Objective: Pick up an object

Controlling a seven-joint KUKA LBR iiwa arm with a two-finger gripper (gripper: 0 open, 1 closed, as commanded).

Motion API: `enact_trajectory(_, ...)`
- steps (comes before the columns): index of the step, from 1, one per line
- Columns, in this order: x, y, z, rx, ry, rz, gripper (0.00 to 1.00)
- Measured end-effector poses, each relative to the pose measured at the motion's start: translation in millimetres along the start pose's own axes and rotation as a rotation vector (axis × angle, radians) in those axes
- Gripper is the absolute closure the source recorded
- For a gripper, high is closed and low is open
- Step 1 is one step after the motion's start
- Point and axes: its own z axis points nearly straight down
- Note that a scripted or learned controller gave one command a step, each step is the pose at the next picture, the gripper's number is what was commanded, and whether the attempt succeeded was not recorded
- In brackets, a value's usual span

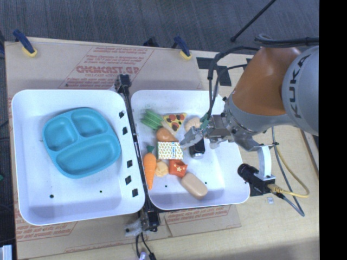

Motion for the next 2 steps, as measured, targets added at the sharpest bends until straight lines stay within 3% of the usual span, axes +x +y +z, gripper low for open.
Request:
enact_trajectory(1, 8.7, 32.9, 91.3, 0.002, 0.0, -0.011, 0.0)
enact_trajectory(2, 0.3, 62.9, 159.2, -0.012, -0.006, -0.174, 0.0)
